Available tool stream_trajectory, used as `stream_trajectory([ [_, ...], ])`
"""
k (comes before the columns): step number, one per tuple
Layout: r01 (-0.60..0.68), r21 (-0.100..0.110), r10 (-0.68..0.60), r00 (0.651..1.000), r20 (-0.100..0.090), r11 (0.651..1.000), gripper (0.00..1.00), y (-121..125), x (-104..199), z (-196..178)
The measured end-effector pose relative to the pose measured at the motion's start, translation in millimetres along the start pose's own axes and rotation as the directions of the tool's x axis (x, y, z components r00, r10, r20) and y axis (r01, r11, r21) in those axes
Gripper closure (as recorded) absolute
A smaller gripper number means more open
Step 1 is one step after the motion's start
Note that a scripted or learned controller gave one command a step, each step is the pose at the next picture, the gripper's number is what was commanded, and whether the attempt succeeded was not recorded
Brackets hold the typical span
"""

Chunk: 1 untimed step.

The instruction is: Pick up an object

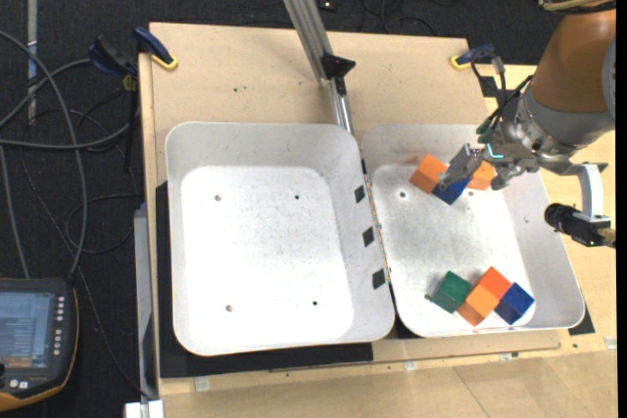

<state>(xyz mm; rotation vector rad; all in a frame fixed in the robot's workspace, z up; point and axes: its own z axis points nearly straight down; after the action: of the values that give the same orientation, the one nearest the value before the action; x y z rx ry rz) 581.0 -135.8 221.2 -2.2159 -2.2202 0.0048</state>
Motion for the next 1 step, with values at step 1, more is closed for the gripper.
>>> stream_trajectory([
  [1,-0.001,-0.005,0.001,1.000,0.001,1.000,0.00,0.9,-0.3,-2.9],
])
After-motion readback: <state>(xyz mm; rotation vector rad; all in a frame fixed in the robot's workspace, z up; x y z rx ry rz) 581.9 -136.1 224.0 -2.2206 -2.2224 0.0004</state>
